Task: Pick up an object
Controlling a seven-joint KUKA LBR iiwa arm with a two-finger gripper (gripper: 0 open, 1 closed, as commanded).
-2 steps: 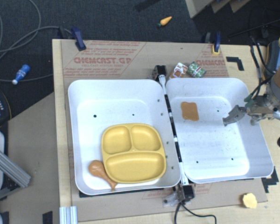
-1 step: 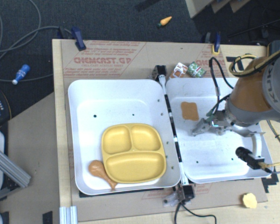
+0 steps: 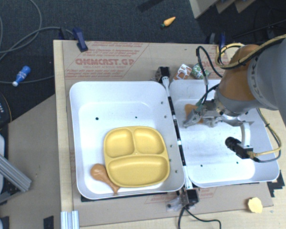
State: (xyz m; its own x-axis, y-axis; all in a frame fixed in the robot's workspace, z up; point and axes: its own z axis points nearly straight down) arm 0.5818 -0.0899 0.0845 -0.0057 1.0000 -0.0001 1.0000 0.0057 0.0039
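Observation:
In the left bin (image 3: 86, 104) lies a yellow divided plate (image 3: 136, 155). An orange-brown drumstick-shaped toy (image 3: 103, 174) rests against the plate's front left corner. My gripper (image 3: 193, 116) is low over the back left part of the right bin (image 3: 219, 171), close to the wall between the two bins. A small tan object (image 3: 189, 109) lies right beside the gripper's tip, partly covered by it. Whether the gripper touches the tan object is unclear from this angle. The grey arm with its orange band (image 3: 236, 82) covers the bin's back right part.
Small colourful items (image 3: 190, 71) sit just behind the right bin's back rim. A black connector with a yellow cable (image 3: 239, 148) hangs over the right bin. On the bench, a yellow lump (image 3: 254, 204) lies front right and a blue clamp (image 3: 79, 39) back left.

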